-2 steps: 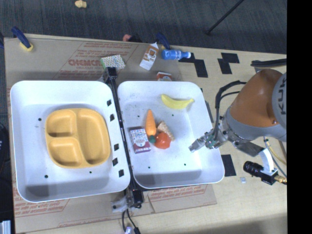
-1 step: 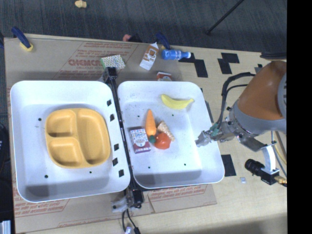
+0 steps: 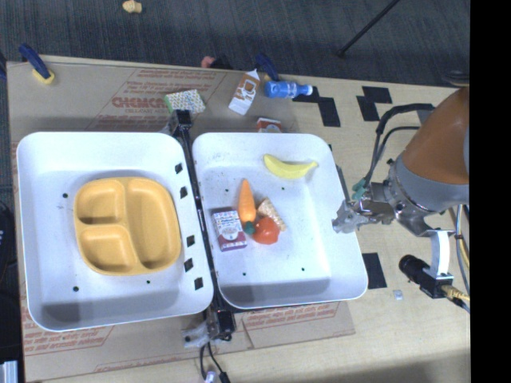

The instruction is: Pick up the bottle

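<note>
A: Where is the tool (image 3: 345,218) sitting right now?

B: It is hanging just past the right rim of the right bin (image 3: 345,250), at about mid-height of that rim. The grey arm (image 3: 435,170) with its orange band is reaching in behind it from the right.

A: Is it spread or pressed together?

B: I cannot tell; the metal tip is showing too small and blurred. Nothing is showing between its tips.

A: What is lying closest to it?

B: Inside the right bin, a yellow banana (image 3: 289,166) is lying toward the upper right. Nearer the middle, an orange carrot (image 3: 247,201) is lying lengthwise, with a red tomato-like piece (image 3: 267,230) and a small waffle-patterned piece (image 3: 270,211) touching beside it. A small red and white carton (image 3: 229,229) is lying just left of those.

A: And the bottle?

B: The bottle (image 3: 284,90), blue with a white cap end, is lying on its side on the desk (image 3: 399,317) beyond the far rim of the right bin, well apart from the tool. A small carton (image 3: 244,92) is lying just left of it, and a patterned packet (image 3: 185,100) further left.

A: The other bin?

B: The left bin (image 3: 40,238) is holding a yellow divided plate (image 3: 128,223).
</note>
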